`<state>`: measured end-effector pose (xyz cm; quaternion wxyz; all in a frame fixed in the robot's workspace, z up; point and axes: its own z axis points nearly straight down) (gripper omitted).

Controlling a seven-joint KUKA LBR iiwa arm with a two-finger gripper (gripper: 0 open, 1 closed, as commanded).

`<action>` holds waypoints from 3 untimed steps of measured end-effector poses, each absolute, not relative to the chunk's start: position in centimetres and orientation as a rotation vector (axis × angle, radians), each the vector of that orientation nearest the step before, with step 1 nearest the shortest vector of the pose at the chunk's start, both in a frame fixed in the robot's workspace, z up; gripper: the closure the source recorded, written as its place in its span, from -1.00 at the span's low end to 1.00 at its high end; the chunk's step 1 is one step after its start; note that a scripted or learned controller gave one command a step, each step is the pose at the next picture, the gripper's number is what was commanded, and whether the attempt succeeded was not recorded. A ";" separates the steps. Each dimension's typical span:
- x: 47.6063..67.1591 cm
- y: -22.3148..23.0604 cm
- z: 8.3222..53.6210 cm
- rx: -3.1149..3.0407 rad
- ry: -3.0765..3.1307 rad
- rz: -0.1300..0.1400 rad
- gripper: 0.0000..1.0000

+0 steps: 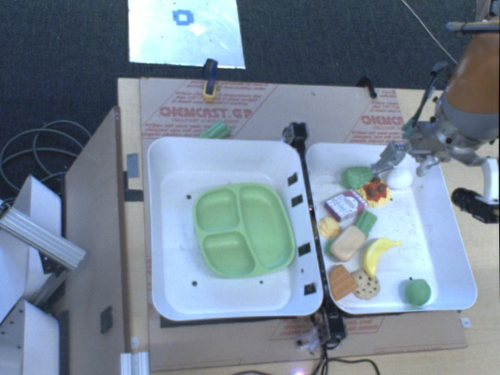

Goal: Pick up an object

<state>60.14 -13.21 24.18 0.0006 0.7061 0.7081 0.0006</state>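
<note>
Presently, your candidates lie in the right bin. Nearest the claw: a white round item at the far edge, touching a red-and-yellow toy; beside that, a green leafy piece. Toward the middle: a purple-and-white packet, a small yellow lump, a green block, a tan bread-like piece. Near edge: a banana, an orange cracker, a brown cookie, a green ball lying apart from the rest.

Claw: at the far right of the right bin, low over the white round item. You see nothing pinched in it; whether it is spread or pressed together cannot be told from this view.

Handling note: you would do best to pick a target with room around it. The white round item is closest but crowded by the red-and-yellow toy, and a round shape may roll out of the squeeze. Centre over it, descend straight, and close across its widest part. The green ball offers clearer access.

Left bin: holds a green compartment tray.

Writing: the cardboard sheet on the surface under the bins reads "CHEMCAST GP" in red, repeated toward the right, partly covered. A pale sheet beyond carries a small blue mark, not legible.
</note>
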 end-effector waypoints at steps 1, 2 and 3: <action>55.6 -13.1 17.5 2.225 2.225 -0.005 -1.00; 48.5 -15.8 8.1 2.229 2.219 -0.003 -1.00; 49.0 -15.7 9.5 2.217 2.219 0.004 1.00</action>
